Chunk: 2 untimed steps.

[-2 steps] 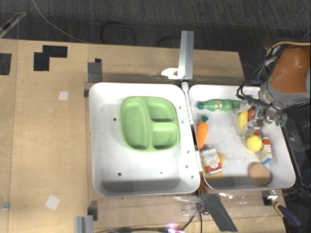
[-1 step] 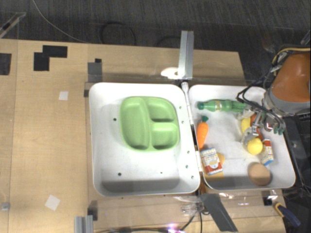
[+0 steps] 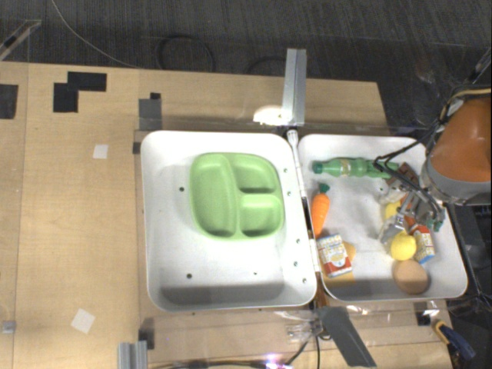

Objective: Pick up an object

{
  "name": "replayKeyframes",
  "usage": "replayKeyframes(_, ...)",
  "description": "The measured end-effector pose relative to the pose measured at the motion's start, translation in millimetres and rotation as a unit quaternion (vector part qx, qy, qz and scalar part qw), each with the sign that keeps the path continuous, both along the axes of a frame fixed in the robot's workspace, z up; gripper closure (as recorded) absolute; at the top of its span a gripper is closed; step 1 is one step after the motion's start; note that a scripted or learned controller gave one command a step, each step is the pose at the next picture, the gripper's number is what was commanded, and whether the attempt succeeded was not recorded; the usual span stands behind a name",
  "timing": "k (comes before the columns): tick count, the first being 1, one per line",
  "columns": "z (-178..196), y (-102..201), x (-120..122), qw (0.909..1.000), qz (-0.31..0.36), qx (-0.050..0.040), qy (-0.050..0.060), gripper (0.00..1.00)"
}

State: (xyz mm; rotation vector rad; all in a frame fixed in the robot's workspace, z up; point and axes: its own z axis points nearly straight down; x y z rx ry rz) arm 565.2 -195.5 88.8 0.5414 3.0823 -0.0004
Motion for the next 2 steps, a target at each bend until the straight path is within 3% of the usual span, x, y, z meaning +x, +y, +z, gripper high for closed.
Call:
replayKeyframes(1, 0.4, -9.0, -33.6, 0.9991, -0.042, 0.0008, -0.001, 0.00)
replayKeyframes(2, 0.4, -10.1, -28.3, 0.9947, -0.103, 0.0014, 0.001, 0.00)
